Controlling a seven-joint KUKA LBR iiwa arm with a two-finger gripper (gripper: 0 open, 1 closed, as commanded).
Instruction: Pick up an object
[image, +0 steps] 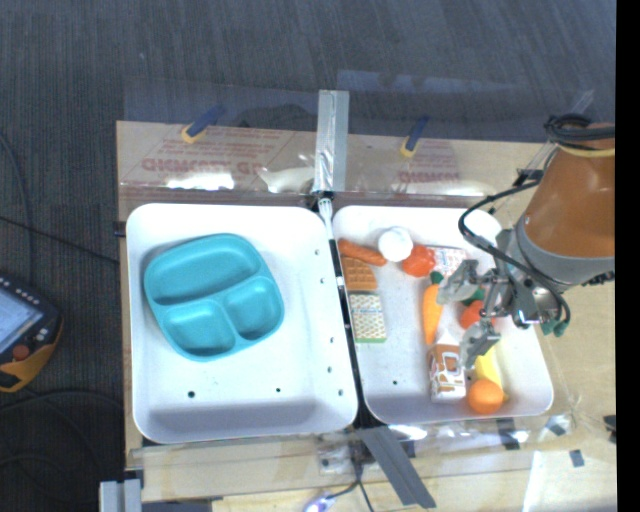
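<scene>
Nearest you, an orange (485, 396) sits in the right bin's (400, 400) front corner, and your hand (478, 300), fingers spread and holding nothing, hovers just behind it, beside the carrot (431, 310) lying front-to-back.

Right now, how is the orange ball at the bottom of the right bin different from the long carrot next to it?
The orange ball is round, while the carrot is long and thin, tapering toward one end. The ball sits in the right bin's near corner, while the carrot lies further up, around the middle. The ball rests beside a small carton, while the carrot lies beside a waffle-patterned piece. Both are orange and both lie in the same white bin.
</scene>
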